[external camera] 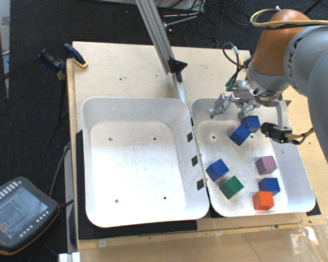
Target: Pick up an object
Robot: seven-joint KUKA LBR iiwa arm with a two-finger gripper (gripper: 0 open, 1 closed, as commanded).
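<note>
The right bin [218, 141] holds several small blocks. Two blue blocks [251, 123] [240, 135] lie close together near its far side. Further forward are a third blue block [217, 169], a green block [231, 186], a purple block [266, 165], another blue block [269, 185] and an orange block [263, 200]. My gripper [231, 111] hangs over the bin's far edge, just above and left of the two blue blocks. Its fingers are spread, one finger [217, 109] to the left and the other close over the upper blue block. Nothing sits between them.
The left bin [136, 157] lies beside the right one. A slanted metal pole [156, 26] ends in a black foot near where the bins meet. A blue and yellow clamp [71, 56] lies at the bench's far left corner. A teach pendant [16, 214] rests at lower left.
</note>
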